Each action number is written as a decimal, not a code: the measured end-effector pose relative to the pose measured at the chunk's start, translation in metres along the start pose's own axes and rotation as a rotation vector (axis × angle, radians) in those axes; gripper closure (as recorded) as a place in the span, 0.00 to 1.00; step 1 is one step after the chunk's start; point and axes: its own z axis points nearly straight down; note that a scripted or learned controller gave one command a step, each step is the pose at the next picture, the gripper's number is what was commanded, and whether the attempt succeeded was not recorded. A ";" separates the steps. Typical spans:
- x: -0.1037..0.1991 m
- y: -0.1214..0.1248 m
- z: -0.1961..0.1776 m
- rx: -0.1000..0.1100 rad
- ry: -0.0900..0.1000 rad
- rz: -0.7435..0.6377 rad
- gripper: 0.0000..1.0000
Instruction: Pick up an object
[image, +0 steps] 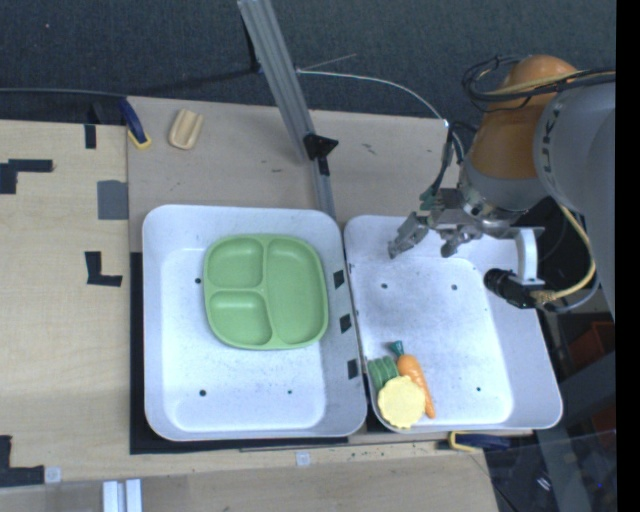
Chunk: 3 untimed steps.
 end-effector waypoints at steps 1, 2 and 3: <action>0.000 0.000 0.000 0.000 0.000 0.000 0.00; -0.006 -0.009 0.054 0.005 -0.001 0.001 0.00; -0.005 -0.011 0.109 0.006 -0.001 0.001 0.00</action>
